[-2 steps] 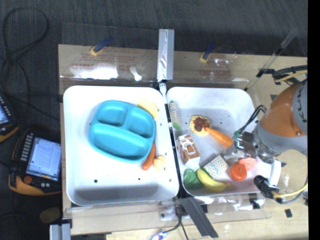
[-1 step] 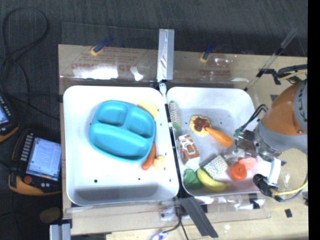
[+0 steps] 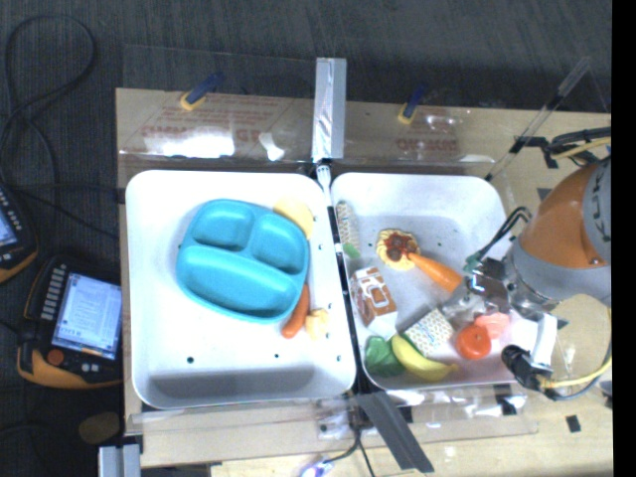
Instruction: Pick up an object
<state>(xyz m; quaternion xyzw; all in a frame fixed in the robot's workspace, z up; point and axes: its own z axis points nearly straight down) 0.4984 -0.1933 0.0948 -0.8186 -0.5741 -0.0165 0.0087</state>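
Observation:
The right bin (image 3: 437,192) holds several toys. Among them are an orange carrot (image 3: 435,267), a brown and yellow flower-shaped piece (image 3: 396,245), a small brown box (image 3: 373,292), a checkered block (image 3: 430,332), a yellow banana (image 3: 420,357), a green piece (image 3: 379,354), a red tomato (image 3: 474,342) and a pink piece (image 3: 493,322). My gripper (image 3: 481,288) hangs low over the right side of this bin, just above the pink piece and the tomato, next to the carrot's tip. The wrist covers the gripper's tip.
The left bin (image 3: 159,366) carries a blue divided plate (image 3: 243,256), a yellow piece (image 3: 294,213) at its far corner and a thin orange carrot (image 3: 297,312) by the divider. A ribbed white strip (image 3: 346,229) lies along the right bin's left wall. A cable (image 3: 571,376) loops below the wrist.

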